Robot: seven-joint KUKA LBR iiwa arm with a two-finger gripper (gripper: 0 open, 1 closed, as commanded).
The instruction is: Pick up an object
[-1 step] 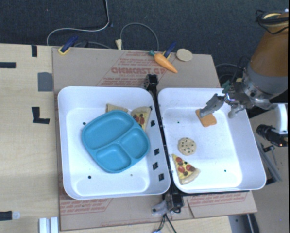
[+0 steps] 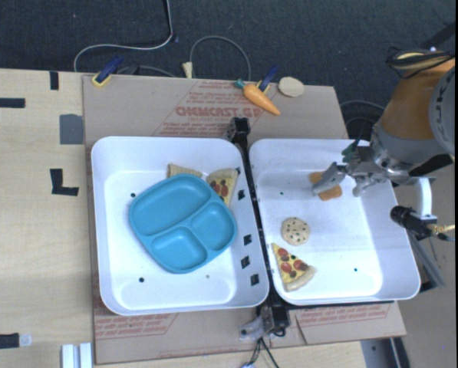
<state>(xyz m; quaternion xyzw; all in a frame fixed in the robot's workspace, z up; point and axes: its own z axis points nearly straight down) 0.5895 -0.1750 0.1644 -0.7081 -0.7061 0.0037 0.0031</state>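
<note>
Reaching into the right bin [image 2: 382,282], my gripper [image 2: 342,181] stood spread wide over an orange food piece [image 2: 326,187], twelve o'clock of the cookie [image 2: 294,231].

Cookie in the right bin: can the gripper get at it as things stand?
Probably yes. The cookie lies flat on bare floor of the right bin, apart from the pizza slice. The gripper sits above the same bin, nothing between them.

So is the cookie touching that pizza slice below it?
Apart. In the camera view, bare white bin floor shows between the cookie and the pizza slice.
</note>
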